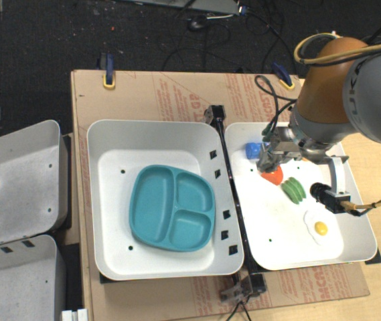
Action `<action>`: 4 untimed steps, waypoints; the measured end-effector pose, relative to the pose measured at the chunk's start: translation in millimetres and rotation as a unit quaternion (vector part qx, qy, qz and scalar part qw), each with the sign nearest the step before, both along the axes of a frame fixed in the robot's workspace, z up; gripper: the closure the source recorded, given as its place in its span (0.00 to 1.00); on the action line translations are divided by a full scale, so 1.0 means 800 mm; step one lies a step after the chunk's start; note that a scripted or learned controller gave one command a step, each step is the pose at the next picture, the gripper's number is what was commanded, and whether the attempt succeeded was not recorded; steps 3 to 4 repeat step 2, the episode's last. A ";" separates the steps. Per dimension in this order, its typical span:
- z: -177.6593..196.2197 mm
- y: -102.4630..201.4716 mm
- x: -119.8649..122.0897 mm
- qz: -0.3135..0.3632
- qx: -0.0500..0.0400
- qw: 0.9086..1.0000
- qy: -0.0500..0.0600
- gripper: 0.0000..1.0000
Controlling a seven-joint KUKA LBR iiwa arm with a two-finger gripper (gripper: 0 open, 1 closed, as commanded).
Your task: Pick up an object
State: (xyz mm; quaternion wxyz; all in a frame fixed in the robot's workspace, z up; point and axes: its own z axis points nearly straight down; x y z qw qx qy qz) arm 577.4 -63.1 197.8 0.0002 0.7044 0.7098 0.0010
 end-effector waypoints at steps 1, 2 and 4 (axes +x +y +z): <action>0.011 0.077 0.018 0.000 0.000 1.000 0.000 1.00; 0.026 0.149 0.030 0.001 0.001 1.000 -0.001 1.00; 0.026 0.149 0.030 0.001 0.001 1.000 -0.001 1.00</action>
